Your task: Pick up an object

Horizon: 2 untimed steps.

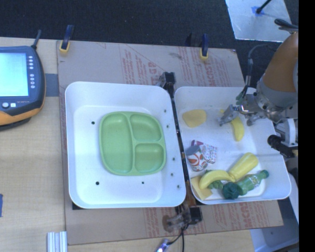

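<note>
My gripper [234,115] hangs over the far part of the right bin [281,193], at the end of the grey arm with its orange band [283,62]. A small yellow piece [238,130] lies just below and in front of it; whether they touch is unclear. A pale yellow lemon-like piece [194,117] rests to the gripper's left. Nearer the front lie a crumpled red, white and blue wrapper [201,155], a banana [214,178], a yellow squash-like piece [243,165], a green bottle [253,181] and a dark green lump [231,191].
The left bin [79,140] holds a green divided plate [132,142]. A control pendant with a screen [13,85] lies at the far left of the bench. Clamps [203,43] grip the board's far edge. A black mount [169,80] sits between the bins.
</note>
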Tool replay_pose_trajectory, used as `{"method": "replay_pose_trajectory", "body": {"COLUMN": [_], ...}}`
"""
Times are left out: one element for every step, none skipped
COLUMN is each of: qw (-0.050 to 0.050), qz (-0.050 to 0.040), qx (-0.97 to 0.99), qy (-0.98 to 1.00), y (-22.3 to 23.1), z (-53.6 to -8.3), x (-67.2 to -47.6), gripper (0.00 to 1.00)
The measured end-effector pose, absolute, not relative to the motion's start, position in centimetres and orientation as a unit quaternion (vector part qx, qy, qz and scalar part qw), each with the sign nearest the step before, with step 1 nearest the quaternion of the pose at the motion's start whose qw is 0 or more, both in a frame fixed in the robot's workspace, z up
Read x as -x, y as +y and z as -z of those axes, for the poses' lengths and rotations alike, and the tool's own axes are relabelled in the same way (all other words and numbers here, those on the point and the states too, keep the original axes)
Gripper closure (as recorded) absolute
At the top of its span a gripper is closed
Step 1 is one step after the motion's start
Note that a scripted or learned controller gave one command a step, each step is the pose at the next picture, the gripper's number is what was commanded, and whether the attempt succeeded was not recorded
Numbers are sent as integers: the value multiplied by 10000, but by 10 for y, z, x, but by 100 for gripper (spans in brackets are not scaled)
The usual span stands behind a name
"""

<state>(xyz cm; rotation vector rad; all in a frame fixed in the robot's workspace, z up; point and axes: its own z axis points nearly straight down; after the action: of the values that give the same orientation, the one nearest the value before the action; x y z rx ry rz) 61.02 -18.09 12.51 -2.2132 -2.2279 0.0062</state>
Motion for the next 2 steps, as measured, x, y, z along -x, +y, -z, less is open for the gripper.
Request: {"method": "replay_pose_trajectory", "body": {"qw": [1, -3], "qz": [-17, -20], "qx": [7054, 7049], "qy": [-7088, -7093], "y": [-212, -213], "z": [-92, -102], "x": [-615, -615], "gripper": [0, 100]}}
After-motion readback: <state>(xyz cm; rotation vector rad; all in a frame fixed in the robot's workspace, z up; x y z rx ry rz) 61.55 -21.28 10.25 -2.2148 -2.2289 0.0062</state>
